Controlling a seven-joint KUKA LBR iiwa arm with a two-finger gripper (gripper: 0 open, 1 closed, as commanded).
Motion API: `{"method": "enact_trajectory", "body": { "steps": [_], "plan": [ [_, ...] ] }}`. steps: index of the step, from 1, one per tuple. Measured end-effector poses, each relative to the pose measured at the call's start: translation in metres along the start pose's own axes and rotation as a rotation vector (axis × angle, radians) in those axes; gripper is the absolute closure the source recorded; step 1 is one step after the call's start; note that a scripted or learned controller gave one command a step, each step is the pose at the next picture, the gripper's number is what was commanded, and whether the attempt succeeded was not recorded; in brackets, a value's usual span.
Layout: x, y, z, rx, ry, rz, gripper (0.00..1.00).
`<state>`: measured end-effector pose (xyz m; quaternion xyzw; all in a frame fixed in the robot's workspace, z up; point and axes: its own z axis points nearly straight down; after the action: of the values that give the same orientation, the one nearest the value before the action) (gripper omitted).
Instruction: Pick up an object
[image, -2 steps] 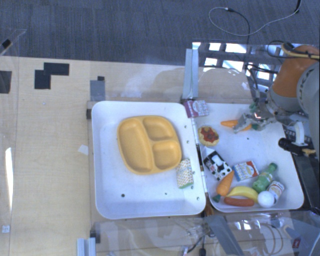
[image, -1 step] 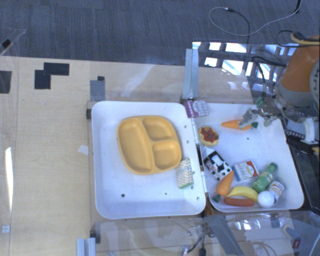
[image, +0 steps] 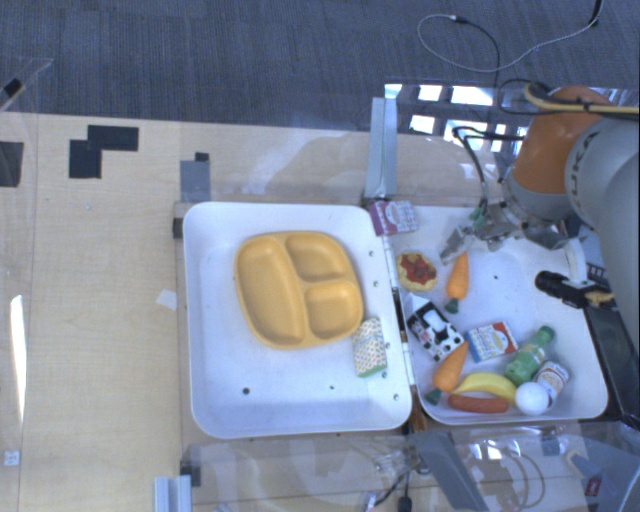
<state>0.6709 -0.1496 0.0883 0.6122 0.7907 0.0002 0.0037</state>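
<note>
My gripper (image: 470, 236) hangs over the back of the right bin (image: 590, 400), under the grey arm with its orange band (image: 548, 150). It is open, with nothing between its fingers. Just below it an orange carrot (image: 457, 277) lies upright against the bin floor, a little apart from the fingertips. A small pizza toy (image: 417, 270) lies to the carrot's left. A black-and-white cube (image: 433, 330), a second carrot (image: 450, 367), a banana (image: 484, 384) and a red sausage (image: 478, 404) lie toward the front.
A juice box (image: 491, 341), green bottle (image: 529, 354), small can (image: 551, 378) and white egg (image: 531, 398) crowd the front right corner. The left bin (image: 205, 330) holds a yellow divided plate (image: 298, 288) and a patterned pouch (image: 370, 347). A pink packet (image: 393, 216) sits on the divider.
</note>
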Motion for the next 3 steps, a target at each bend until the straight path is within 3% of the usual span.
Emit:
{"method": "enact_trajectory", "body": {
  "steps": [1,2,3],
  "plan": [
    [-0.002,-0.001,-0.049,0.004,0.005,0.123,0.0],
    [0.02,-0.026,-0.005,0.003,0.005,0.081,0.0],
    [0.02,-0.025,-0.014,0.002,0.005,0.079,1.0]
  ]
}}
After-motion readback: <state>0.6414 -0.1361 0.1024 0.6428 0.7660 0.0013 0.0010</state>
